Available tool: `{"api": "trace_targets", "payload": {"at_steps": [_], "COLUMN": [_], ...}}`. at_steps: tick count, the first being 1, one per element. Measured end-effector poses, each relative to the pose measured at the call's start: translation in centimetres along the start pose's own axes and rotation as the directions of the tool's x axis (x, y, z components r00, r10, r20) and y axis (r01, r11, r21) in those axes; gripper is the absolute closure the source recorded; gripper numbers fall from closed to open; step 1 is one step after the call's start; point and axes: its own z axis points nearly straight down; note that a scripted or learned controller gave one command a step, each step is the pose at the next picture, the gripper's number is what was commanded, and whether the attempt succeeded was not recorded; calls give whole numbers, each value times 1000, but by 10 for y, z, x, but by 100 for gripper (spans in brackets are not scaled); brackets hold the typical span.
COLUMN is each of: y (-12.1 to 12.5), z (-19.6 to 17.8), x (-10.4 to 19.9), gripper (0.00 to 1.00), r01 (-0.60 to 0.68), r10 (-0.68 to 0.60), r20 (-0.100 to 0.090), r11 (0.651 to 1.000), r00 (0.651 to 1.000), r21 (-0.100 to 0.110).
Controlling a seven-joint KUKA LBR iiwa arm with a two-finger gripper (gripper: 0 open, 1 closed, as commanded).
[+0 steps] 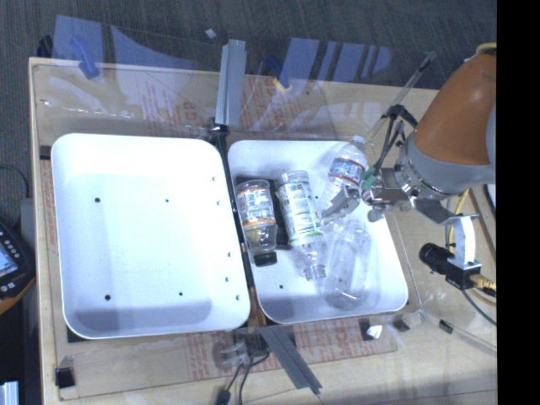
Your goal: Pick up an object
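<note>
Arm point(451, 125) hides part of the gripper point(350, 201); clear bottles point(346, 264) beneath blur together

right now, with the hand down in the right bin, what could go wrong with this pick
1. The hand sits among clear bottles packed close together in the right bin; closing could catch two at once or shove a neighbour aside.
2. The bottles are smooth and round, so the upper bottle may well slip or roll out of a pinch.
3. That bottle leans near the bin's far rim, so a nudge might tip it over the edge.
</note>
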Motion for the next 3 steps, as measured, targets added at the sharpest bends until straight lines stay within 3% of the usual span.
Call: {"api": "trace_targets", "payload": {"at_steps": [1,2,3], "y": [85,40,42], "z": [170,185,174], "x": [-5,-13,-12], "gripper": [0,0,100], "r01": [171,182,187], "r10": [-171,-182,-187], "r20": [0,6,7], "r11": [985,983,982], "r00": [985,983,982], "r21": [1,-7,-9]}}
